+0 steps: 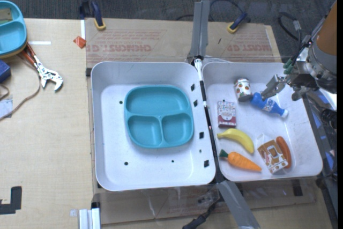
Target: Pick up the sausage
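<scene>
The sausage (283,150) is an orange-brown piece lying at the front right corner of the right bin (305,171), next to a brown-and-white packet (271,156). My gripper (284,90) hangs over the bin's back right area, well behind the sausage and just above the blue bottle (268,104). Its two fingers (272,87) stand apart, open, with nothing held between them.
The right bin also holds a small patterned can (242,87), a red packet (226,113), a banana (239,138) and a carrot (241,161). A teal divided plate (158,115) lies in the left bin (102,131). A wrench (47,75) rests on the bench at left.
</scene>
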